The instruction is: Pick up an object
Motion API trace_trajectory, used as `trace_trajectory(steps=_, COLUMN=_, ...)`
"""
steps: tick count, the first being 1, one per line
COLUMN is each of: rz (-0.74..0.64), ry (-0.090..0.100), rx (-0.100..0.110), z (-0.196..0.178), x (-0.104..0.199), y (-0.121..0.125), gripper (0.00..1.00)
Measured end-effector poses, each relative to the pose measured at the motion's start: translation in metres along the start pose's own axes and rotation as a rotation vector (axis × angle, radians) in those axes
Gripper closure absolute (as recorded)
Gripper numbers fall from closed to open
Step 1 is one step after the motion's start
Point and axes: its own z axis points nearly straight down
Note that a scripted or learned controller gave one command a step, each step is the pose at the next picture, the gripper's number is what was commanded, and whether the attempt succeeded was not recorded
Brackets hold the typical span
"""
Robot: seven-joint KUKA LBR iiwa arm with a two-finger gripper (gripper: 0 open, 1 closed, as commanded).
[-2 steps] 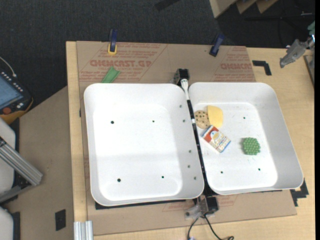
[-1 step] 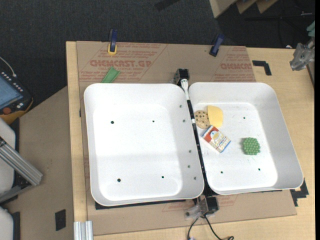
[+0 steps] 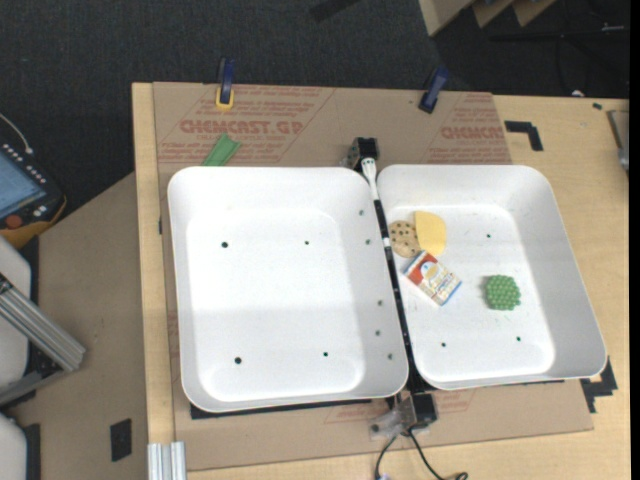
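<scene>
You see four candidates in the right bin [image 3: 560, 268]: cookie [image 3: 402, 235], yellow wedge [image 3: 432, 232] and carton [image 3: 432, 278] clustered by its left wall, green ball [image 3: 502, 292] alone, nearer the arm's side. Pincer state: cannot tell.

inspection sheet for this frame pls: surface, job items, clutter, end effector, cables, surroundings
Surface: brown board with red print, bearing the left bin and right bin side by side, held by two clamps at the far edge.
Job's things: all in the right bin: cookie touching the yellow wedge, small carton just below them, green ball apart to the right.
Clutter: green strip on the board above the left bin.
End effector: nothing seen.
Cables: black cable running off the near edge below the bins.
Surroundings: dark carpet; metal rail at left.
</scene>
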Motion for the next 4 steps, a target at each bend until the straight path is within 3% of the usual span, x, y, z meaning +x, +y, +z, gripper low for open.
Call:
trace_trajectory(steps=1, rz=-0.004, ry=0.003, rx=0.01, z=0.073, x=0.014, y=0.007, gripper=1.0)
trace_trajectory(steps=2, rz=-0.001, ry=0.001, rx=0.003, z=0.041, x=0.028, y=-0.051, gripper=1.0)
trace_trajectory(steps=3, rz=-0.005, ry=0.004, rx=0.01, z=0.113, x=0.052, y=-0.051, gripper=1.0)
trace_trajectory(steps=4, rz=-0.01, ry=0.006, rx=0.012, z=0.167, x=0.129, y=-0.076, gripper=1.0)
